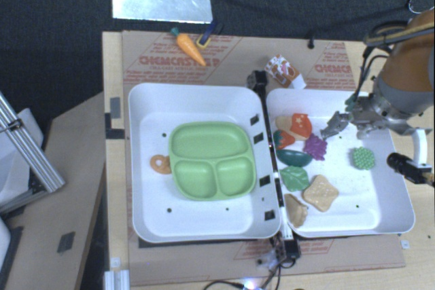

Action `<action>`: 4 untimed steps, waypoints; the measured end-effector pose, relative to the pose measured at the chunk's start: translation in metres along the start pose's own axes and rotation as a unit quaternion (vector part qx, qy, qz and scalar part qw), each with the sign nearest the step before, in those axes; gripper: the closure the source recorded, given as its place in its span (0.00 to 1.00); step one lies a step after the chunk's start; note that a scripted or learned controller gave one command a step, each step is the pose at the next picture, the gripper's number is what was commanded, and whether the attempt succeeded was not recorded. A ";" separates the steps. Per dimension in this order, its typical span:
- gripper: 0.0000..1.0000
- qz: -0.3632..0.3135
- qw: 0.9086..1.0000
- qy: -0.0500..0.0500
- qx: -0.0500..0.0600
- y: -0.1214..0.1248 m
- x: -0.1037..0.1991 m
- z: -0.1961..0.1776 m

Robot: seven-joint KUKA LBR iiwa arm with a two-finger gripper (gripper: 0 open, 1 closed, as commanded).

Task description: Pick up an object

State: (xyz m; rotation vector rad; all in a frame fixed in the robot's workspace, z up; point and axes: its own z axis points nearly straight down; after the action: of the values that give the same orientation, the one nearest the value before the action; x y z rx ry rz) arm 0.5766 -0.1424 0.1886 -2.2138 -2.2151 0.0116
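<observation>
a small orange pretzel-shaped ring (161, 164) lies on the floor of the left bin (146, 105), touching the left edge of a green 3-compartment tray (211, 159). behind the bins, a toy carrot (189, 48) rests on a cardboard sheet (231, 54) printed in red with "chemcast", just above that lettering. a small red-and-white packet (282, 70) sits by the back corner of the right bin (391, 224); its print is too small to read. in the right bin's left half lie a red-orange piece (298, 125), a purple grape cluster (315, 147), a dark green piece (294, 157), a light green leaf (295, 178), a tan toast slice (320, 192) and a beige piece (296, 209). the gripper (334, 125) hangs just right of the grapes, jaws slightly parted with nothing between them. a green ball (363, 158) lies farther right.
</observation>
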 end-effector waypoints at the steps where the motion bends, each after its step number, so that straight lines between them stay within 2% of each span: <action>1: 0.00 -0.001 1.000 -0.001 -0.007 0.003 0.000 -0.007; 3: 0.00 0.000 1.000 -0.001 -0.005 0.006 0.002 0.106; 4: 1.00 0.000 1.000 -0.001 -0.008 0.007 0.001 0.092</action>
State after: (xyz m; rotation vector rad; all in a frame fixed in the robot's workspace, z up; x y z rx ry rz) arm 0.5827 -0.1411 0.0962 -2.2231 -2.2247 -0.0033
